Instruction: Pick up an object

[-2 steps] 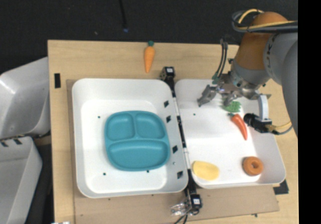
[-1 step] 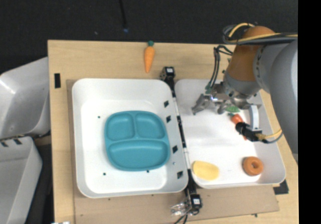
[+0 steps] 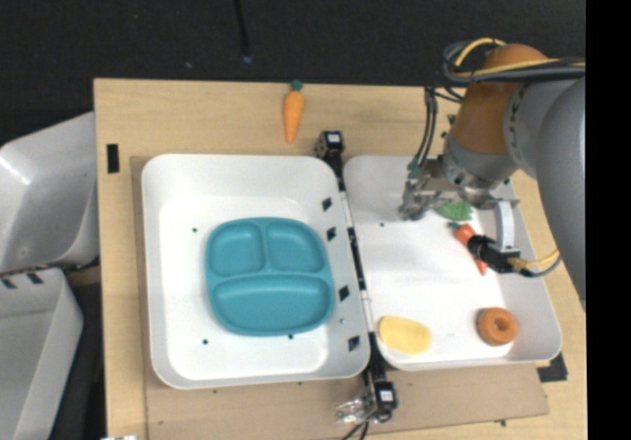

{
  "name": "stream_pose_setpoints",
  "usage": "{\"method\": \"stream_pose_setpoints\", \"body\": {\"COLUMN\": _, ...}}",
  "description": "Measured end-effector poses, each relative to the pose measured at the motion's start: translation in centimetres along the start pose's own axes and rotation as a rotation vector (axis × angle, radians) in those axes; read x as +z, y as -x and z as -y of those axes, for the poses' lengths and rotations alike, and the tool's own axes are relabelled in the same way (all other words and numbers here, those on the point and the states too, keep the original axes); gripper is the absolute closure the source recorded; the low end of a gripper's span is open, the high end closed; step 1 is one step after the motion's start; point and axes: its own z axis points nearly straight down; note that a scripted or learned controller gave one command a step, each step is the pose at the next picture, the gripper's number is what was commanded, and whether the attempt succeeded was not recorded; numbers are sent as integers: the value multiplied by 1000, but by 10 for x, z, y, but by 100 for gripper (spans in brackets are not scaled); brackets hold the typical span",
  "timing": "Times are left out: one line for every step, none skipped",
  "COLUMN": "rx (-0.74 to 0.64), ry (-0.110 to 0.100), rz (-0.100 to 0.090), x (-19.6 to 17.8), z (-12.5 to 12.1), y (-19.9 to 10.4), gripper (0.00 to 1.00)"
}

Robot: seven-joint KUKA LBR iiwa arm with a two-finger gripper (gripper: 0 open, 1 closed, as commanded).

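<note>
Reaching in from the right, the arm (image 3: 513,122) hangs over the far part of the right bin (image 3: 414,260), its tool (image 3: 426,196) low by the bin floor; whether the tool is spread or pressed together I cannot tell. Just beside the tool lies a small green piece (image 3: 455,209), and next to it an orange-red piece (image 3: 468,239), perhaps a small carrot. Nearer the front edge sit a yellow item (image 3: 404,334) and a brown doughnut (image 3: 497,326), well apart from the tool. A teal divided plate (image 3: 268,275) lies in the left bin (image 3: 168,231). One carrot (image 3: 293,112) rests on the worktop (image 3: 197,108) beyond the bins.
</note>
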Motion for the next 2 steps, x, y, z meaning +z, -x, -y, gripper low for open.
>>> {"method": "stream_pose_setpoints", "body": {"rx": -5, "ry": 3, "rz": -1, "x": -45, "z": -2, "y": -2, "gripper": 100}}
{"method": "stream_pose_setpoints", "body": {"rx": -7, "ry": 4, "rz": -1, "x": -92, "z": -9, "y": -4, "gripper": 100}}
